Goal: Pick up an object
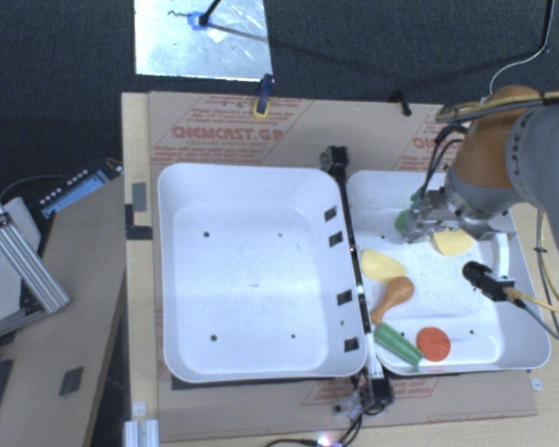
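Note:
The right bin (522,343) holds several objects. A pale yellow piece (382,265) lies by its left wall, with an orange gourd shape (394,296) just below it. A green cylinder (398,345) and a red disc (434,343) lie near the front edge. My gripper (425,222) is low over the bin's back part. A small green object (405,220) sits right at its left side, and a second yellow piece (453,242) lies partly under the wrist.
The left bin (252,277) stands beside the right one, sharing a black-clipped divider (349,250). The grey arm with its orange band (489,147) covers the right bin's back right corner. A black cable plug (484,280) hangs over the bin's right side.

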Available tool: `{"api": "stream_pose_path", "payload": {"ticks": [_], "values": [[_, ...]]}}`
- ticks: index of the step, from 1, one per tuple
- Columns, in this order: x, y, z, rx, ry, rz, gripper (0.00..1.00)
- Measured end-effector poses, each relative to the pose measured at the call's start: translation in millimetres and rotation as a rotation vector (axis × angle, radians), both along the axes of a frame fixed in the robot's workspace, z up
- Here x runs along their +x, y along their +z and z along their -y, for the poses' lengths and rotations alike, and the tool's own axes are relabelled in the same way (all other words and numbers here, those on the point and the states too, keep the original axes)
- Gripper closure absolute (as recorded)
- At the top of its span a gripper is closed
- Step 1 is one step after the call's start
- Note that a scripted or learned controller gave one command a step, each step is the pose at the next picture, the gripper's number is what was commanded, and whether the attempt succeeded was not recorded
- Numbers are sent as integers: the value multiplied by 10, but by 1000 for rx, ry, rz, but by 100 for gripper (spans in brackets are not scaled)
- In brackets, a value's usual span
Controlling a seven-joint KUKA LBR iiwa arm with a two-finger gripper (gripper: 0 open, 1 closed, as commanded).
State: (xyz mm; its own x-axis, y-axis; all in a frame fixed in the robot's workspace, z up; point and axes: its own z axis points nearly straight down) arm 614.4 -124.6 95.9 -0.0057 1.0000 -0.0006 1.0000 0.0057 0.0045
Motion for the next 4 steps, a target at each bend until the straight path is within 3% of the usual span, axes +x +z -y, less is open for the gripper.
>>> {"api": "stream_pose_path", "payload": {"ticks": [1,2,3,4], "values": [[566,1103,-791,3,7,13,100],[545,942,-976,1,1,-3,100],[563,2325,-1847,6,8,14,100],[519,1547,-2983,5,6,-9,100]]}}
